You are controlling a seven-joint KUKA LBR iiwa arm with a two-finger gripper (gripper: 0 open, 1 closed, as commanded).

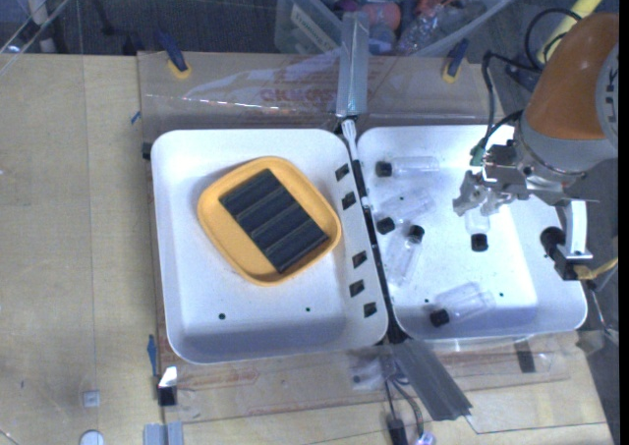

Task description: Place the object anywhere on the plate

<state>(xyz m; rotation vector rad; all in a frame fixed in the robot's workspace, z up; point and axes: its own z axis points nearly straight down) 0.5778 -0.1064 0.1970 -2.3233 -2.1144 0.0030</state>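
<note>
Tool [479,199] over right bin [511,310], grip state unclear, yellow plate [211,212] in left bin [197,330]

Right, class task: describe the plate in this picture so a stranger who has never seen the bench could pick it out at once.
Two shallow white bins sit side by side; take the left bin, away from the arm. The plate lies in its middle, a yellow-orange rounded square with a dark ribbed panel across its centre. It is the one large coloured thing there, unlike the small clear vials with black caps in the right bin.
</note>
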